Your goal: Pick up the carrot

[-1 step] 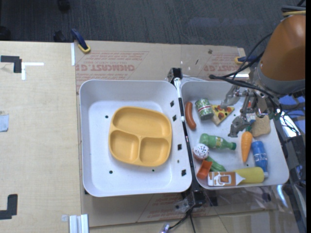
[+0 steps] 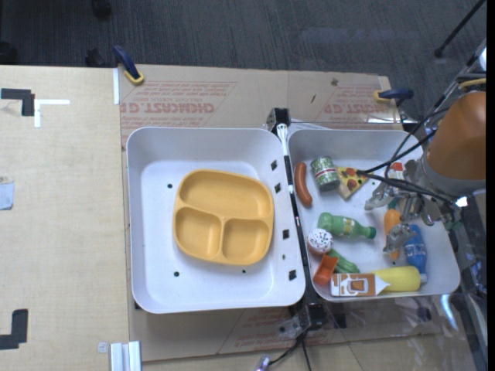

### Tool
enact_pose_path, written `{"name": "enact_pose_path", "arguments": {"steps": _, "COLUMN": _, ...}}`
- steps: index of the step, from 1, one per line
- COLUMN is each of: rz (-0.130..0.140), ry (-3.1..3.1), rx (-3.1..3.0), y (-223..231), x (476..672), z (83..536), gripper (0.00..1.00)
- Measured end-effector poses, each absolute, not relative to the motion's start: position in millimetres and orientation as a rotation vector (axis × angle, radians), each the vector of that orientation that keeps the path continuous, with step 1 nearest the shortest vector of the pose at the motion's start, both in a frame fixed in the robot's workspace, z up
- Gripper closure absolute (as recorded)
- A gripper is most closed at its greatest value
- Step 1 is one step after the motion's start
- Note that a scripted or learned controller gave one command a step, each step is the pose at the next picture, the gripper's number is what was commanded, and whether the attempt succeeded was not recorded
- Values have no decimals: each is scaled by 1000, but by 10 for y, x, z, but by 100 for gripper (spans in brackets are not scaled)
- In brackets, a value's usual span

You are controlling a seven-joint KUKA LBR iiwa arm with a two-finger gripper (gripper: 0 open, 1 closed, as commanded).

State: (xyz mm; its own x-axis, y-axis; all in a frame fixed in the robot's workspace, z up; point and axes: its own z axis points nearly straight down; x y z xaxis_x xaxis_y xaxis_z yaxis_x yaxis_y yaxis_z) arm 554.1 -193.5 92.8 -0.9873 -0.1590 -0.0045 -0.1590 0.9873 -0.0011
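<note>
A small orange shape, taken to be the carrot (image 2: 392, 218), is seen in the right-hand bin (image 2: 441, 273), toward its right wall and about midway between the far and near edges. The gripper (image 2: 391, 227) is placed directly over it. Whether the claw is apart, together or clamped on the carrot cannot be told, since metal parts and cables are crossed over that spot.

The carrot is judged to be a light toy of hard, smooth plastic: stiff, not fragile, and likely to slip or roll if pinched off-centre. It would best be taken across its thicker middle, with the grip set square to its long axis. Little room is left, as a blue bottle (image 2: 414, 250) lies just beside it toward the near edge.

Much is hard to make out. Most of the carrot is covered by the gripper, so its full length, its direction and any leafy end cannot be read. A red-orange piece with a green end (image 2: 326, 269), lying near the near-left corner beside a yellow bottle (image 2: 387, 281), could be mistaken for a carrot, and the identification is left uncertain. The arm (image 2: 460, 141) is cut off at the right. The far-right corner of the bin is partly hidden beneath it.
</note>
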Motion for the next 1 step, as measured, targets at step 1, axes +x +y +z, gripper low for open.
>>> {"name": "enact_pose_path", "arguments": {"steps": 1, "rz": -1, "ry": 3068, "rx": 658, "y": -2133, "x": 5213, "z": 927, "gripper": 0}}
